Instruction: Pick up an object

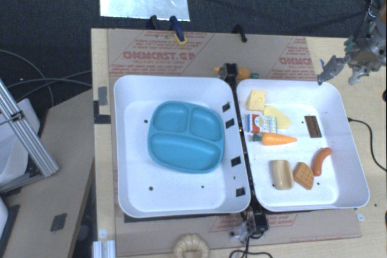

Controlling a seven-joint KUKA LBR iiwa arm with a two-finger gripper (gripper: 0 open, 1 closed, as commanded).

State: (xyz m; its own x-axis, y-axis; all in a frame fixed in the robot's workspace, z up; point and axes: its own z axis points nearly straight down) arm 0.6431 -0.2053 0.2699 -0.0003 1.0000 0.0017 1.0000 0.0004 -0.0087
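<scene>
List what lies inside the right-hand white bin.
The right bin holds a cheese wedge, yellow slice, small carton, carrot, brown bar, sausage, bread roll and cracker. The carton covers part of the slice.

The arm (378,15) was cut off by the right edge of the frame in the upper right; its upper links were out of view. The gripper (341,71) was small and blurred, and the set of its fingers could not be told. A pale ring-shaped object (191,247) at the bottom centre was cut by the lower edge. The print on the small carton (262,124) in the right bin (354,148) was too small to read. A metal frame (21,136) at the left ran off the frame's edge.
</scene>
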